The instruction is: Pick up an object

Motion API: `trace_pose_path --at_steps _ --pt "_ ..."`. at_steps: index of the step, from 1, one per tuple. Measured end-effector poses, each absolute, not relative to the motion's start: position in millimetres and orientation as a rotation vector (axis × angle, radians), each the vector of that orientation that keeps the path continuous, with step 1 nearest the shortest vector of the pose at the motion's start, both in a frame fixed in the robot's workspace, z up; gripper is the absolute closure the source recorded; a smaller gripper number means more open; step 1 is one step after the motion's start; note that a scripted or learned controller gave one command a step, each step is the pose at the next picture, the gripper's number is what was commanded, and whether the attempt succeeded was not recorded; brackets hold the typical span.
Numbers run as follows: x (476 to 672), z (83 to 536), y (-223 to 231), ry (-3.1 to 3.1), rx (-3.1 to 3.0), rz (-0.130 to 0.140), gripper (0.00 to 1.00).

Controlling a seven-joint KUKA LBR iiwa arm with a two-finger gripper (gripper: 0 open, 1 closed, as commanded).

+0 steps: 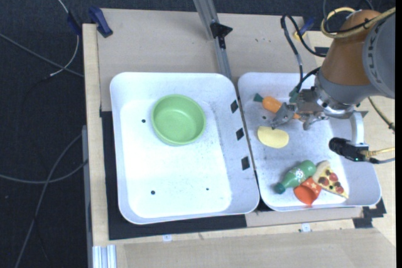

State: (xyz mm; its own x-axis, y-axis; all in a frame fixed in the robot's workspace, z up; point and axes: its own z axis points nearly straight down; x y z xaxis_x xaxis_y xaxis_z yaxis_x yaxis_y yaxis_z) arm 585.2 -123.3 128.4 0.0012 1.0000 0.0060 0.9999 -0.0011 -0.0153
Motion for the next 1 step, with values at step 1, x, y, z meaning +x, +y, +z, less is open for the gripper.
trace_pose_path --at_steps 1 --pt "587.7 144.7 -123.1 -2.214 -2.217 -0.001 1.0"
